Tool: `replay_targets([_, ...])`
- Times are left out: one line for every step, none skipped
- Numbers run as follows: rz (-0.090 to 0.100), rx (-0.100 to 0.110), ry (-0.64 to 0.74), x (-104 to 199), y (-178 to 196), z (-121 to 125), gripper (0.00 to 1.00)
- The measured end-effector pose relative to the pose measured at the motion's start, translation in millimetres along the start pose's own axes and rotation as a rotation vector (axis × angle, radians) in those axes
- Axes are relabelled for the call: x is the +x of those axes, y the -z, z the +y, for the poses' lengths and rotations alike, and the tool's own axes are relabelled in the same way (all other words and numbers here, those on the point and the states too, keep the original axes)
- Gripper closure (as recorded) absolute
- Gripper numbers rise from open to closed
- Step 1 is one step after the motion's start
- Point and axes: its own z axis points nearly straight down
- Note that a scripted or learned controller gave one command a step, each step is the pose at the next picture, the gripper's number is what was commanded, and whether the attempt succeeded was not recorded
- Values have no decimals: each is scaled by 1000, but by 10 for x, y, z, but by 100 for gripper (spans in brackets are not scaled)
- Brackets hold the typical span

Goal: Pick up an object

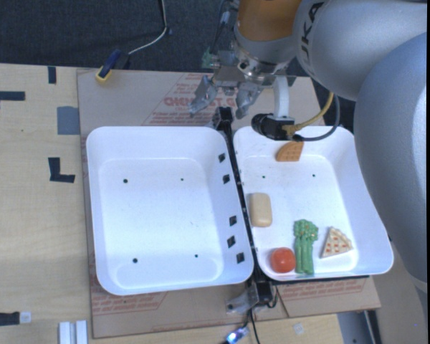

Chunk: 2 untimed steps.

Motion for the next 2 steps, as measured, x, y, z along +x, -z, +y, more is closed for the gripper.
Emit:
replay_targets([2,-16,1,1,216,16,100])
replay_targets([5,-14,10,1019,-84,6,100])
